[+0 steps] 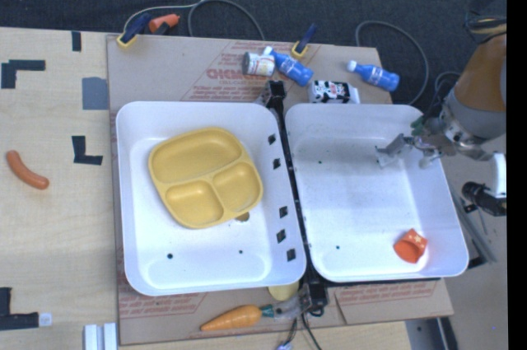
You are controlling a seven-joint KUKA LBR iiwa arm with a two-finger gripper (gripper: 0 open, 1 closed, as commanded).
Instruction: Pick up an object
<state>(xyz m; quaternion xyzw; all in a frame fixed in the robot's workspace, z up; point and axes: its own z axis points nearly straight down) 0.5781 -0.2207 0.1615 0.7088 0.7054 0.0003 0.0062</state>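
A small orange object lies in the near right corner of the right bin. A yellow divided plate rests in the left bin. My gripper hangs over the right bin's far right part, well above and behind the orange object. Its two fingers stand spread apart with nothing between them.
Behind the bins lie two blue bottles, a white bottle and a black-and-white pack. A carrot lies in front of the bins, a sausage at far left. Clamps and cables line the board's far edge.
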